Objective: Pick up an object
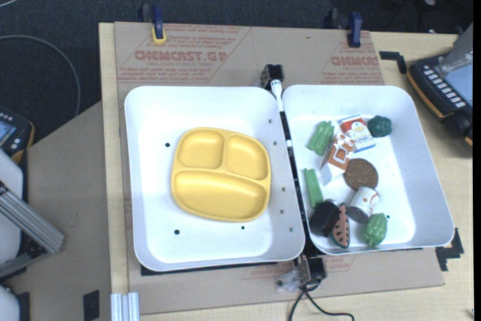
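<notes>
While two white bins sit side by side on a cardboard-topped bench (pixel 225 49), the left bin (pixel 150 162) holds a yellow divided plate (pixel 220 174) w/ three compartments, lying flat near the bin's centre. Right bin (pixel 421 162) carries the pickable clutter, grouped toward its left half & near edge. Going left to right there: a green stick (pixel 313 188) lies just beside the left wall; a green leafy piece (pixel 322 137) sits farther back; a black lump (pixel 325 216) touches a watermelon slice (pixel 342 227) at the near edge. An orange-and-white carton (pixel 348 140) lies mid-bin, w/ a brown round disc (pixel 361 174) just nearer than it & a small white-and-red can (pixel 366 200) nearer still. A green bumpy item (pixel 375 228) rests by the near rim; a dark green piece (pixel 379 125) sits just right of the carton, far side. Two blue clamps (pixel 157 22) pin the cardboard's far edge. Gripper & jaws: can't tell their state.
</notes>
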Controlling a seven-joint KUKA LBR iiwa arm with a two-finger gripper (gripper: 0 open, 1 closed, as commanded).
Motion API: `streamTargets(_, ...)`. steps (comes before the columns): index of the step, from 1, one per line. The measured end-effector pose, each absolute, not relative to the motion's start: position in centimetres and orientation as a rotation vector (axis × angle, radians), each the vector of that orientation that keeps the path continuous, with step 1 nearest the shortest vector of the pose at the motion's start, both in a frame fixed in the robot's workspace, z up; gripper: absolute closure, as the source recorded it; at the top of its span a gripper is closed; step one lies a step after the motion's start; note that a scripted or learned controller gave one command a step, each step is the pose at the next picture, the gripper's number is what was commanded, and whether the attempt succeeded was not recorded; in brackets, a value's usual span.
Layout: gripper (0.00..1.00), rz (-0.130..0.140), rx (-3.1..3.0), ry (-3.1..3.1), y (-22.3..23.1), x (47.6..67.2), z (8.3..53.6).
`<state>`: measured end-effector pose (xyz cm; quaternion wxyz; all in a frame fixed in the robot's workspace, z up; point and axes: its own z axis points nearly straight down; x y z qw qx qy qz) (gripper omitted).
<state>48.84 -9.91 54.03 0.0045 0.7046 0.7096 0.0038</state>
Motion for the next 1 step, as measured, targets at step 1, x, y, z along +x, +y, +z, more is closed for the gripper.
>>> streamTargets(1, 1.0, 0.005, 2.214, 2.219, -10.19, 48.91, 54.67)
